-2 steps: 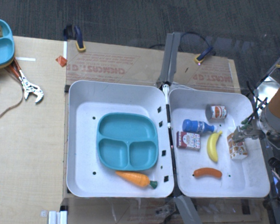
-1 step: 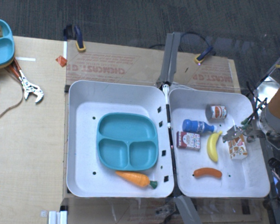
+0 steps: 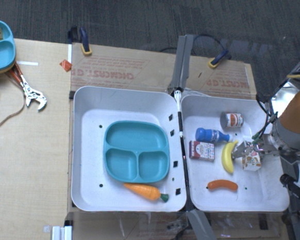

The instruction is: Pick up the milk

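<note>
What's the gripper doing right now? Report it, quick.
Gripper: down at the milk carton in the right bin; open or closed cannot be told.

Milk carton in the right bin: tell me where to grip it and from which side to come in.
Grip the milk carton across its flat side walls, below the gabled top, coming down from above. The banana lies close on its left, so closing across the other pair of faces looks safer. The end effector is already right at the carton.

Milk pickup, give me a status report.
Gripper at the milk carton, right bin. Grip unclear. Banana close beside.
</note>
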Robot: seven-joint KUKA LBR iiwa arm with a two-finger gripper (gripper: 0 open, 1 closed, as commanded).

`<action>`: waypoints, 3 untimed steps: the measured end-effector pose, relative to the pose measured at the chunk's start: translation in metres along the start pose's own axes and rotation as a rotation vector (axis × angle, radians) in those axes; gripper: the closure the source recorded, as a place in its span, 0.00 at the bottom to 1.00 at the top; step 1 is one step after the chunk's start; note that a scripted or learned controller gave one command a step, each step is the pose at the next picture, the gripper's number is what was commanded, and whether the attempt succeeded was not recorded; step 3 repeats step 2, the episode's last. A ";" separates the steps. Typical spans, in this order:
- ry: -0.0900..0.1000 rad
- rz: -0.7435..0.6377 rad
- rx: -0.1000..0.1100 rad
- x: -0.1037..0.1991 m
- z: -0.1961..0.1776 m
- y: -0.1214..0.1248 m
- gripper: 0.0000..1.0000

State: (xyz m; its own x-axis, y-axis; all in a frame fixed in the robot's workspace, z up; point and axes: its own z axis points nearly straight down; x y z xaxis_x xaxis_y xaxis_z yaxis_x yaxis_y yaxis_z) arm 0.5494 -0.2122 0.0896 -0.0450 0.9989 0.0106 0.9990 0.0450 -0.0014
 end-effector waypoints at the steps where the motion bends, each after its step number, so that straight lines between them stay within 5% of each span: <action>1: -0.008 0.007 0.002 -0.005 -0.007 -0.002 1.00; 2: -0.011 -0.007 0.002 0.041 -0.107 0.024 1.00; 3: -0.011 -0.007 0.002 0.041 -0.107 0.024 1.00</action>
